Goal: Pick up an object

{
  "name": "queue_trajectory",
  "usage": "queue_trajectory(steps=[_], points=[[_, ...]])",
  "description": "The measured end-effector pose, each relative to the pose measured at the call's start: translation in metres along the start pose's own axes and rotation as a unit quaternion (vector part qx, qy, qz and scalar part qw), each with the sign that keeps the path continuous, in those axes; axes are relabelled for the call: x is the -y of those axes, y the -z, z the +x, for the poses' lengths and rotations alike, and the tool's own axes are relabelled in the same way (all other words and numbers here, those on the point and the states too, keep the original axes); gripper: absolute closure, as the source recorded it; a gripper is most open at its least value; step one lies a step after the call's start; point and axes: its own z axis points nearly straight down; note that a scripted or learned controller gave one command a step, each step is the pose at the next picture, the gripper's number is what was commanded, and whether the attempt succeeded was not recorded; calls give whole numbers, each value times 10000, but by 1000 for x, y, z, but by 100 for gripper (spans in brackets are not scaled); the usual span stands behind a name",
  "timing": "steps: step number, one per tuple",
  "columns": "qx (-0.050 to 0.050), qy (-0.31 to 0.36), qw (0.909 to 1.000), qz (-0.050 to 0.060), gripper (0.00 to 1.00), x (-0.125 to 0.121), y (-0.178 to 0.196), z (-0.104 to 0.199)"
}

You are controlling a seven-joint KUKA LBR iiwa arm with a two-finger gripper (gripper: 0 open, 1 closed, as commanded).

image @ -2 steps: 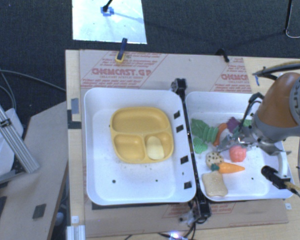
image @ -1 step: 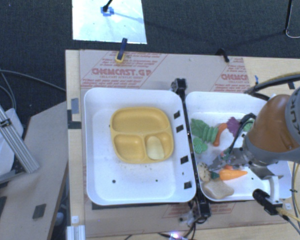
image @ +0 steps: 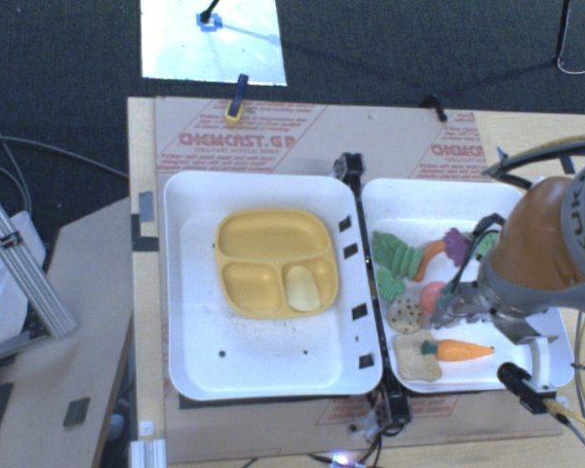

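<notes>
The gripper [image: 447, 305] is lowered into the right bin [image: 546, 359]; whether it is released, clenched or grasping cannot be determined. A pink toy [image: 431, 295] lies touching or just beside its tip. The toy carrot [image: 458, 351] lies just below it, the green toy [image: 395, 256] up and left. The yellow tray [image: 273, 261] sits well left, in the left bin [image: 190, 291].

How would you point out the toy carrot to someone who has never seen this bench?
Start at the right-hand white bin, the one under the grey and orange arm. Look along its front edge, just below the gripper. The carrot lies on its side there, a bright orange cone with a small green tip, next to a pale tan piece; the other orange toy, further back, is thinner and curved.
</notes>
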Motion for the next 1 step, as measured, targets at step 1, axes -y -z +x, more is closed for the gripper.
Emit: queue_trajectory(steps=[1], points=[[25,-17,10000,-28,100,-12,80,-45]])
